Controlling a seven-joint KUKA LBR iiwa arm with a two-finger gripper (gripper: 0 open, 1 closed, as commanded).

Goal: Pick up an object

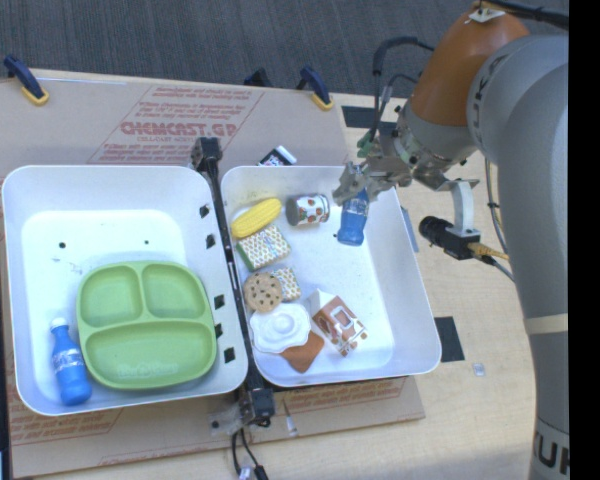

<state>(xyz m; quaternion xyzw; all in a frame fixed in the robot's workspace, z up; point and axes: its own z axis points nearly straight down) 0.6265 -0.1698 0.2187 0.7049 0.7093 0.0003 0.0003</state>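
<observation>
My gripper point(362, 190) hangs over the far right part of the right bin point(412, 298). A small blue bottle point(352, 222) hangs upright from it, its top caught between the fingers. The bin holds a yellow corn cob point(255, 216), a small grey can point(307, 209) just left of the bottle, a checkered waffle piece point(265, 247), a cookie point(264, 291), a fried egg point(280, 328) and a red and white box point(340, 326).
The left bin point(30, 218) holds a green divided plate point(145, 323) and another blue bottle point(68, 363) at its near left corner. A black divider clip point(207, 153) sits between the bins. Cardboard lies behind the bins.
</observation>
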